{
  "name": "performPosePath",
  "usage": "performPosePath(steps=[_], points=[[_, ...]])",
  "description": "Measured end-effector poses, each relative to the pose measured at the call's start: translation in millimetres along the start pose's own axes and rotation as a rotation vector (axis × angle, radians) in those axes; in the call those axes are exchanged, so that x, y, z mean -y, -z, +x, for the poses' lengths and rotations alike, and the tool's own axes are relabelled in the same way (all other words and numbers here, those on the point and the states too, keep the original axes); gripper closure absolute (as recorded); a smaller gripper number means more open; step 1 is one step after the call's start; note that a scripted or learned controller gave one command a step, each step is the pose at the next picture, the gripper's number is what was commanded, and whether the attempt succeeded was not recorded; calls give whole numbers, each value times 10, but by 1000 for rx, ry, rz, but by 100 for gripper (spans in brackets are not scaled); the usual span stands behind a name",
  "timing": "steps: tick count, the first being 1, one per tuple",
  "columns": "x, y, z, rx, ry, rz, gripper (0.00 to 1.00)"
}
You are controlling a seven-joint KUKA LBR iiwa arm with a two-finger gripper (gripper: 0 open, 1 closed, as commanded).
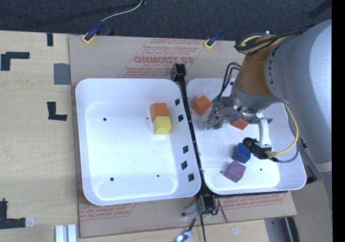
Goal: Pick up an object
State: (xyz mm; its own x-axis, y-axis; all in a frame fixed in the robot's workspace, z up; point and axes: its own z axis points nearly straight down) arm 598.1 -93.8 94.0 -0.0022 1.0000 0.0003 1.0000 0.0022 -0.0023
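Bins stand side by side before us, the left bin (89,144) and the right bin (285,179). Both are shallow and white, and they rest on a cardboard sheet (156,60) that covers part of the bench (32,128). The grey arm (302,68) reaches in from the right of the camera view and hangs over the right bin. Its gripper (213,119) is low over that bin's upper left part, near the wall it shares with its neighbour. From this slant we cannot tell whether the gripper is released or clenched.

In the right bin we count four things. The orange cube (201,104) lies just beside the gripper, up and to the left of it; whether they touch we cannot say. The red block (240,124) lies on the gripper's other side, partly hidden under the wrist. The blue cube (241,153) lies lower down, and the purple cube (235,171) lies just below it, near the bin's front wall.

In the left bin we see a second orange cube (159,110) and a yellow cube (161,125) touching each other, the yellow one nearer the front. They sit in that bin's upper right part, apart from the gripper.
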Motion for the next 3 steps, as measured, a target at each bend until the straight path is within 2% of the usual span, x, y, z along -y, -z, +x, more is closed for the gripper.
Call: performPosePath(steps=[1,3], points=[[-1,-102,-5,1,-1,0,100],[4,91,4,-1,0,3,100]])
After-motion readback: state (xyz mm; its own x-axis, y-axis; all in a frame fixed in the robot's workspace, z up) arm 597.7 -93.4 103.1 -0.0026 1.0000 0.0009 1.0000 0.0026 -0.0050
